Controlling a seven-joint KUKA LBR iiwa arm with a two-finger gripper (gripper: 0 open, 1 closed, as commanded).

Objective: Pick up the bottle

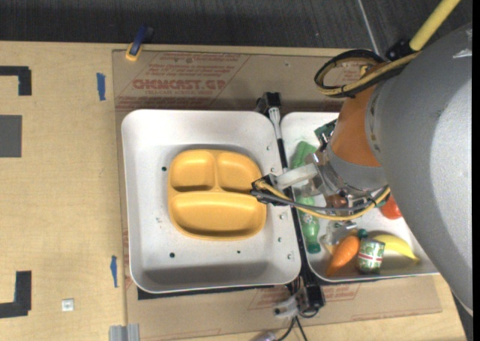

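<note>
Camera view, read from the left: the left bin (142, 204) sits in the middle of the frame and holds a yellow divided plate (216, 193), lying flat with its compartments facing up. Right of it runs the seam where the two bins meet, and the right bin (296, 126) begins there. The bottle (304, 158) appears to be the green object lying in that bin's upper left part, just beside the seam; part of it is covered by the arm, so its identity is a judgement. Its long axis runs roughly up and down the frame, tilted slightly. The gripper (330, 189) hangs over the right bin, just right of and a little below the bottle's visible end. Whether the fingers are apart or together I cannot tell, since the wrist and cables cover them. Further right and lower lie a carrot (342, 253), a small can (371, 253) and a banana (397, 248), near the bin's lower edge.
</note>
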